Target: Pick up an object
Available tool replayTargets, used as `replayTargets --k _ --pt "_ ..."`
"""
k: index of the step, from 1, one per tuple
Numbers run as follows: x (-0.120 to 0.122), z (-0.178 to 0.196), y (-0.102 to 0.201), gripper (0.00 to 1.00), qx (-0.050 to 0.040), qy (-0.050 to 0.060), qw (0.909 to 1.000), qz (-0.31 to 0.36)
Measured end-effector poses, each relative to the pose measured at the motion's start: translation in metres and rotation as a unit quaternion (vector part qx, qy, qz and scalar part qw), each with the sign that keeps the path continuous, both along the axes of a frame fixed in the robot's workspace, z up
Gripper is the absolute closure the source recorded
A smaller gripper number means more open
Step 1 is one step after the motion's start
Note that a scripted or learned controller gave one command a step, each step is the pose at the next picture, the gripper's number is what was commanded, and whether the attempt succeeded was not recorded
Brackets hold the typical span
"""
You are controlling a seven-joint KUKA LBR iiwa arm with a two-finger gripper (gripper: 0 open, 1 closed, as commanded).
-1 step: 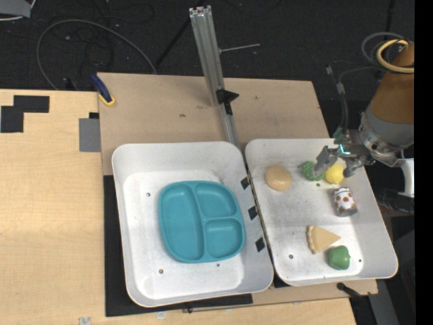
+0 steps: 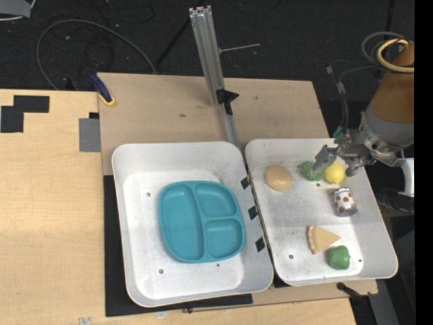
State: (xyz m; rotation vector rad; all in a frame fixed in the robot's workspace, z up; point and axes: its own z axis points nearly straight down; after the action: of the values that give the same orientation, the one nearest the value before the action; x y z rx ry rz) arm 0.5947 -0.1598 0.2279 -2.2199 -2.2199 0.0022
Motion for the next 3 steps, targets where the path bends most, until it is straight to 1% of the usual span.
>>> replayTargets --k 1,2,3 --pt "0.002 -0.06 0.009 0.0 0.0007 0.003 1.0 0.001" --pt "-0.001 -0.124 0.013 0.0 0.0007 0.003 1.0 0.0" --pt "0.002 -0.134 0.012 0.0 0.0 -0.002 1.0 0.0"
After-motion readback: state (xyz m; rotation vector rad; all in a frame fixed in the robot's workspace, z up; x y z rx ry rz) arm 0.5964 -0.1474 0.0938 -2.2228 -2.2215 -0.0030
